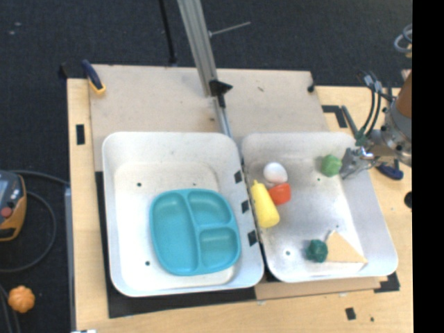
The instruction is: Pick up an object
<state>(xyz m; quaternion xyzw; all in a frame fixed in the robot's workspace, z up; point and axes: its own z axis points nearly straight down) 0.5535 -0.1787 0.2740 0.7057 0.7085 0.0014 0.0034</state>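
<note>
The right bin [361, 207] holds several small objects. A light green ball [331, 164] lies near its far right rim. A white egg shape [275, 171], an orange-red piece [281, 194] and a yellow piece [264, 205] cluster by the bin's left wall. A dark green lump [317, 250] and a tan wedge [344, 249] rest at the near edge. My gripper [352, 162] hangs over the far right rim, just right of the light green ball, with nothing visibly held.
The left bin [125, 158] carries a teal divided plate [196, 230]. A slanted aluminium post [198, 37] rises behind the bins. A blue-and-yellow clamp [94, 77] sits at the bench's far left corner. An orange ball [21, 297] lies off the bench at lower left.
</note>
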